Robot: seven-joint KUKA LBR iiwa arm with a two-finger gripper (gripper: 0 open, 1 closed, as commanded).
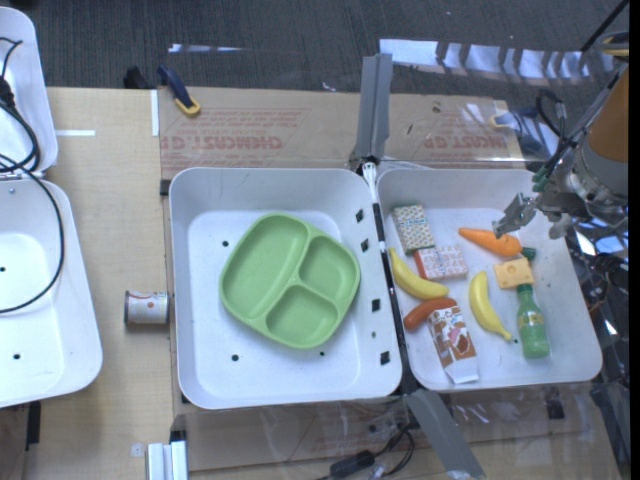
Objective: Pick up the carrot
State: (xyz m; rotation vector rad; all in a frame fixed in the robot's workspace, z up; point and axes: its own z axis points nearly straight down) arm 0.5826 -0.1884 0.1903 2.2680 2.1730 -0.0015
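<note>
We see the arm reaching in from the right, its gripper (520, 214) low over the far part of the right bin (590, 353), with the orange carrot (490, 240) just below and beside it. The carrot lies flat on the bin floor, its thin end pointing left and its green-topped end toward the right, and we cannot tell whether the gripper touches it. The fingers are too small and blurred for us to tell whether they stand apart or together, and nothing shows between them.

Around the carrot in the same bin we find a small patterned box (412, 226) to its left, a pink-and-white packet (442, 262) below that, and a yellow cheese wedge (512, 272) just in front of the carrot. A green bottle (532, 325) lies near the bin's right side, with one banana (486, 305) beside it and a second banana (415, 278) along the left wall. A red sausage-like piece (428, 313) and a carton (454, 344) sit toward the near edge.

The left bin (195, 368) holds a green divided plate (290, 280). On the worktop (110, 188) to its left lies a small can (147, 308) on its side
</note>
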